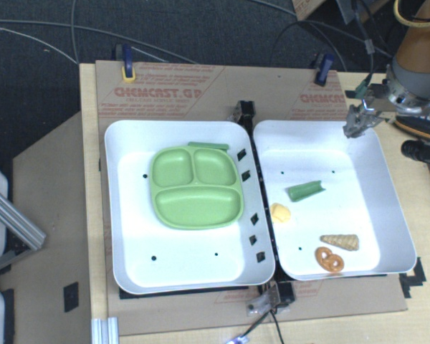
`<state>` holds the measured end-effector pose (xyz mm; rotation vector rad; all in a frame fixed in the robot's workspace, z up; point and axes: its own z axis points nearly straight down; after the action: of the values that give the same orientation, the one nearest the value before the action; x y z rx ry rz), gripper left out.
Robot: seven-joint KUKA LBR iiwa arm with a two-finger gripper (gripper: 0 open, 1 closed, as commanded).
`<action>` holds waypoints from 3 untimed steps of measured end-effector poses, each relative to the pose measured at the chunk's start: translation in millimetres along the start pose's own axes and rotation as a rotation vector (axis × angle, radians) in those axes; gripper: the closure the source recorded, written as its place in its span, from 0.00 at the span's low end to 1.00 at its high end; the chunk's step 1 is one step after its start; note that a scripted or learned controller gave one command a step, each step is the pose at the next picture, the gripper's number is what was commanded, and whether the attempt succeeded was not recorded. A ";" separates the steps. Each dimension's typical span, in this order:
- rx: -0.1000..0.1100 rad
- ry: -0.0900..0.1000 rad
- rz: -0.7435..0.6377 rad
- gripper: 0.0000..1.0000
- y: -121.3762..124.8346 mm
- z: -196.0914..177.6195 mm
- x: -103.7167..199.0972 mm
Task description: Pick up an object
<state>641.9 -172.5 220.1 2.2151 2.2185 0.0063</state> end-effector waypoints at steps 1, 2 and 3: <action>0.005 0.001 0.000 1.00 0.8 -5.7 0.1; 0.005 0.004 -0.004 1.00 14.0 -9.4 52.4; 0.006 0.004 -0.004 1.00 23.8 -3.9 105.6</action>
<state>665.4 -66.9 224.0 2.2153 2.2286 0.0037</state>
